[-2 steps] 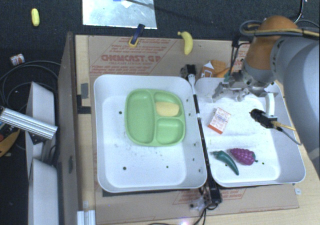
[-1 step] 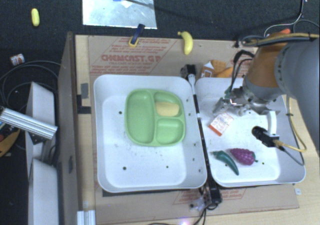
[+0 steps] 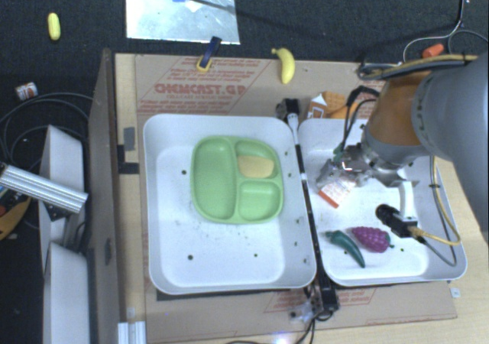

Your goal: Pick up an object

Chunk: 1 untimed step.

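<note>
My gripper (image 3: 338, 172) is low over the upper left of the right bin (image 3: 432, 262), the grey arm coming in from the right. Right beneath it, and partly hidden by it, lies a small white and orange packet (image 3: 331, 196). I cannot tell whether the packet is between the fingers or just under them. A purple bunch of grapes (image 3: 370, 238) and a dark green pepper (image 3: 348, 246) lie side by side near the bin's front. In the left bin (image 3: 164, 212) a green divided plate (image 3: 221, 182) holds a pale yellow piece (image 3: 256, 166) in its upper right compartment.
A yellow banana (image 3: 286, 66) lies on the cardboard behind the bins. An orange and white pack (image 3: 327, 105) sits just behind the right bin. The divider (image 3: 303, 182) between the bins runs close to the gripper's left.
</note>
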Motion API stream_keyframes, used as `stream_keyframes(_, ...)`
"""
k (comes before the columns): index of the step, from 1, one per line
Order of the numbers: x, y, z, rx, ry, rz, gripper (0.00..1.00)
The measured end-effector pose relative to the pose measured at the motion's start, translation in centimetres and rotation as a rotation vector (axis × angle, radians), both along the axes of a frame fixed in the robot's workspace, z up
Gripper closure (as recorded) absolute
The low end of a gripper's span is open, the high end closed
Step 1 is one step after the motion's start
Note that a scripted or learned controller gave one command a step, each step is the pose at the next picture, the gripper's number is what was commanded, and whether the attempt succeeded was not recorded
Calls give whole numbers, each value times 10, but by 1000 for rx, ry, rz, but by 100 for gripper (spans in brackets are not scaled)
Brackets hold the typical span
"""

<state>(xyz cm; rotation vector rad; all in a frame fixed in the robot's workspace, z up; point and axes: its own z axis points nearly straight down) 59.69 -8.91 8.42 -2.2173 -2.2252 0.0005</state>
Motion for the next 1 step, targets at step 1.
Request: stream_keyframes(1, 1, 0, 11, 0, -3, 0, 100)
